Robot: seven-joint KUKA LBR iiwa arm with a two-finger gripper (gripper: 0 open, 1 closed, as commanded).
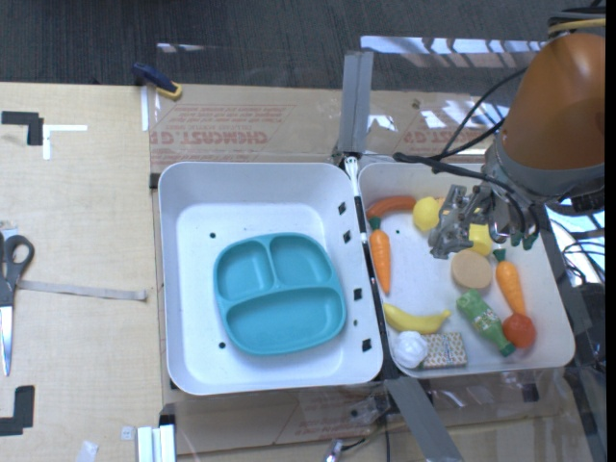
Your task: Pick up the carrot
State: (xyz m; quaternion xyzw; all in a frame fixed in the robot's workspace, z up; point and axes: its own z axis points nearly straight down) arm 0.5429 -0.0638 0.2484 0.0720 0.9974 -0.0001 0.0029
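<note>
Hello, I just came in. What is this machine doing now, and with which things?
The arm's claw hangs over the right bin, among toy foods. One carrot lies by the bin's left wall, another carrot lies near the right side; neither is in the claw. A banana and green bottle lie nearby. The left bin holds a blue plate.

Dark grey carpet floor [241, 8] lies beyond the pale wooden bench [67, 210]; scissors [10, 287] rest at its left edge.

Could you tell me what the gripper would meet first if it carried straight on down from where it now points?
Likely the round tan bread-like piece just below the gripper, though depth is unclear.
</note>
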